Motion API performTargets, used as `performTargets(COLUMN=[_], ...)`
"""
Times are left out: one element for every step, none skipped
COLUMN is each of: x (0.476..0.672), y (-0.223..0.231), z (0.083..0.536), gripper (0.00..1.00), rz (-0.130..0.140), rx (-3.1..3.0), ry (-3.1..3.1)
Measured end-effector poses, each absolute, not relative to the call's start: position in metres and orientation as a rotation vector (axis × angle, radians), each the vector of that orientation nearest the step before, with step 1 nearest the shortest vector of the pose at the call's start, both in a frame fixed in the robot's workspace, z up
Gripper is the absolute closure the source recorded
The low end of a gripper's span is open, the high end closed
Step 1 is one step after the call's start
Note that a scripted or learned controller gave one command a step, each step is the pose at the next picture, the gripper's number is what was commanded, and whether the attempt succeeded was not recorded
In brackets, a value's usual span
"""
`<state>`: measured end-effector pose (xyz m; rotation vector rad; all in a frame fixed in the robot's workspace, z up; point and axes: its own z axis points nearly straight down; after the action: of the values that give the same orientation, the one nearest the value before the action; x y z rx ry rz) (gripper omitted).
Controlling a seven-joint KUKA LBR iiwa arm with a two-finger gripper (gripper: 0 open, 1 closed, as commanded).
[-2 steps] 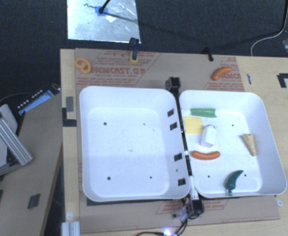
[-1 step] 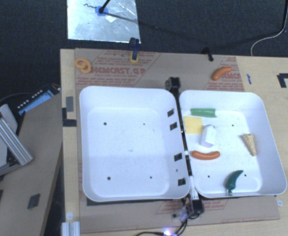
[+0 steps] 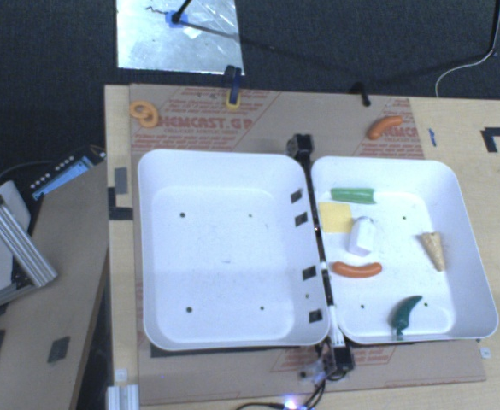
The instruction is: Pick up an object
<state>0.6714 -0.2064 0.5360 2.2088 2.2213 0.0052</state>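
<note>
Nothing's picked yet: hot dog (image 3: 356, 269), white bottle (image 3: 361, 236) and cheese slice (image 3: 334, 217) all sit in the right bin (image 3: 476, 293), can't tell the tool's state.

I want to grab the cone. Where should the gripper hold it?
Probably across the wide top end of the cone, coming straight down from above. It lies flat in the right bin, apart from the other toys, so both long sides are open.
</note>
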Motion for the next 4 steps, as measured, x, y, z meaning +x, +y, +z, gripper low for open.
performTargets(x=[0.669, 0.669, 0.553, 0.598], y=[-0.206, -0.205, -0.192, -0.092], z=[0.535, 0.547, 0.457, 0.38], gripper=[0.0, 1.0, 1.0, 1.0], rz=[0.002, 0.004, -0.005, 0.0], rx=[2.214, 2.205, 2.231, 2.21], ry=[2.224, 2.227, 2.225, 2.239])
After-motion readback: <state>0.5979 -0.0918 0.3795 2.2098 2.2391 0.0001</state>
